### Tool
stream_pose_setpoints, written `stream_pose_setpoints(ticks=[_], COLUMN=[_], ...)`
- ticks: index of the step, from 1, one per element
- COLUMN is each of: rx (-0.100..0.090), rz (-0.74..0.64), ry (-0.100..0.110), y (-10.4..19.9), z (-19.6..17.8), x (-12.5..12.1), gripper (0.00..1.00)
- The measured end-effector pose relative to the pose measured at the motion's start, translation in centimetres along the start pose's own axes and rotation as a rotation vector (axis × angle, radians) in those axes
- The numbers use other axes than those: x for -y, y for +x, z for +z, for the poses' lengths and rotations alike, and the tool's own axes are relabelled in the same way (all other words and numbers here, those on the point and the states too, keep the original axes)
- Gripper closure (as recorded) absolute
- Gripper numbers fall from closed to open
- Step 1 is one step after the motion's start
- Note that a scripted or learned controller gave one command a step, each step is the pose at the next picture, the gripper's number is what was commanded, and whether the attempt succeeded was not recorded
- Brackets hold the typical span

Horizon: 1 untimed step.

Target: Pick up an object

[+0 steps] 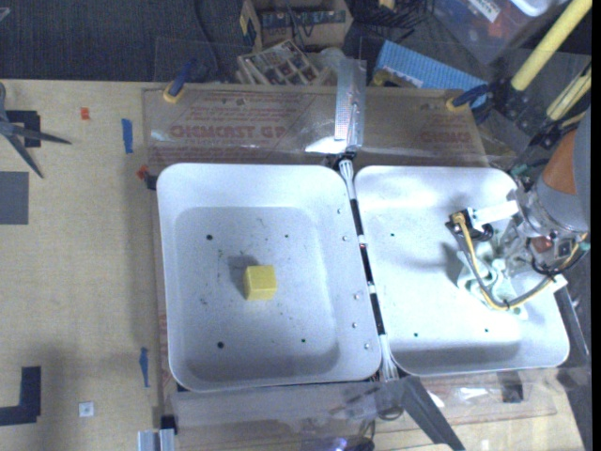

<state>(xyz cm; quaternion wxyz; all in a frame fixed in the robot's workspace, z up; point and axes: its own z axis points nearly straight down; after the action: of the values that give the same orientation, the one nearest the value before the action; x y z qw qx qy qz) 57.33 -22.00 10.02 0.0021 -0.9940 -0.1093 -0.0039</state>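
Note:
A small yellow block [260, 282] lies near the middle of the left white bin [188, 184]. My gripper [472, 271] hangs low over the floor of the right white bin [413, 184], toward its right side, far from the block. Yellow cables loop around the gripper head and blur its outline. The grey arm with its orange band [562, 172] comes in over that bin's right rim.
A metal divider [362, 252] runs between the two bins. Behind them lie a clear plastic sheet [244, 125], clamps and cluttered boxes. The wooden bench top [66, 280] spreads out to the left, with a few small black parts on it.

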Motion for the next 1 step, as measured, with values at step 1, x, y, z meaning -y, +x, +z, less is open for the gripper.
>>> stream_pose_setpoints(ticks=[1], rx=[0.010], rz=[0.015], ry=[-0.002], y=[0.55], z=[-5.73], x=[3.02], gripper=[1.00])
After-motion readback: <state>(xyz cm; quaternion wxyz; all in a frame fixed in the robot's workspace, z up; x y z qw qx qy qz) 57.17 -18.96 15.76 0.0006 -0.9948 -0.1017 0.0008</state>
